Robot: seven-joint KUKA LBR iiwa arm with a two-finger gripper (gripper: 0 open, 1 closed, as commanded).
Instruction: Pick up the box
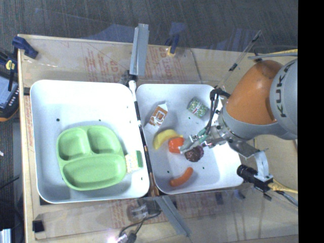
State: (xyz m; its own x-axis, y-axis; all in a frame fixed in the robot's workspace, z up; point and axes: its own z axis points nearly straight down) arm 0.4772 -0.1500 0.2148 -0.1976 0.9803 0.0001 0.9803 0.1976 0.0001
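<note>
Box (158, 116) upper-left of pincer (192, 145), apart.

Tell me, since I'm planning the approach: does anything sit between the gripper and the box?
Yes. The gripper hovers low over a dark round item. The box lies up and left of it; the orange-red piece and the banana lie between them.

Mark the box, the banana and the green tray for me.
box (158, 116), camera view, middle of its top face
banana (163, 137), camera view, middle of the curve
green tray (92, 157), camera view, divider between its compartments
</note>
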